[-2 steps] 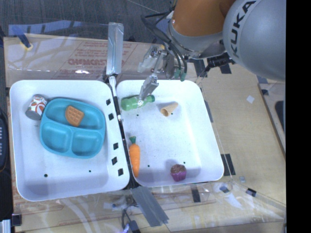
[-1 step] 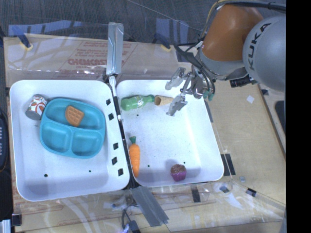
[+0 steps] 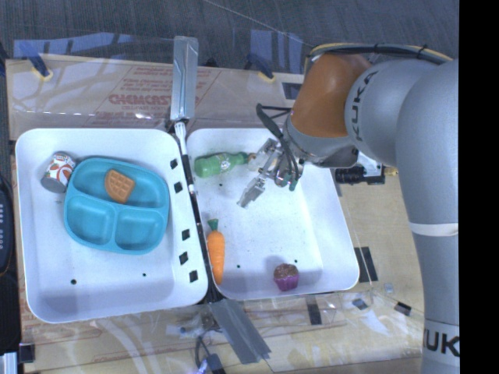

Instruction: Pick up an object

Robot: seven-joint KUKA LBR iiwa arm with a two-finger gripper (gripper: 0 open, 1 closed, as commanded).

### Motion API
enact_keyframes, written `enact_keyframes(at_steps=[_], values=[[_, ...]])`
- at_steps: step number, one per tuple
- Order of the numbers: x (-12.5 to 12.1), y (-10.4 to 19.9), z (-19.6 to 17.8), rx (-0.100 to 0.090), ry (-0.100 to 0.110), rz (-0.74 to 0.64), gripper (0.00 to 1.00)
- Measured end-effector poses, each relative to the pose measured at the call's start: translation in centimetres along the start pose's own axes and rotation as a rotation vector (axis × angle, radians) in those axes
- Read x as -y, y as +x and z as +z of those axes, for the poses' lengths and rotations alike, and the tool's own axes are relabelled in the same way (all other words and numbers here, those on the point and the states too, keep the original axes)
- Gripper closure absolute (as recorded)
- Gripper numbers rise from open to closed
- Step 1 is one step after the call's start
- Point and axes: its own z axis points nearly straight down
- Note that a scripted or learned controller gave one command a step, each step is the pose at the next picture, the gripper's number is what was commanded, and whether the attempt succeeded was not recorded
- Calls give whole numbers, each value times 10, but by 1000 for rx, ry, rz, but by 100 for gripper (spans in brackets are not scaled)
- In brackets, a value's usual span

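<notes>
My gripper (image 3: 261, 176) hangs over the upper middle of the right bin (image 3: 331, 216), open, with nothing between its fingers. A green bottle (image 3: 221, 164) lies on its side just to the gripper's left, near the bin's top left corner, apart from the fingers. An orange carrot (image 3: 216, 254) lies along the bin's left wall, lower down. A purple cupcake (image 3: 286, 276) stands near the bin's front edge.
The left bin (image 3: 47, 279) holds a blue divided plate (image 3: 117, 216) with a brown waffle piece (image 3: 119, 184) in its top compartment. A small round orange-and-white object (image 3: 56, 170) leans against the plate's upper left. A grey divider (image 3: 184, 92) runs between the bins.
</notes>
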Motion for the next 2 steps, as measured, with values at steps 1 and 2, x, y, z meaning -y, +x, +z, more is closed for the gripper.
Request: enact_keyframes(at_steps=[1,2], values=[[98,26,-86,16,-1,103,0],[90,118,-20,-2,-1,163,0]])
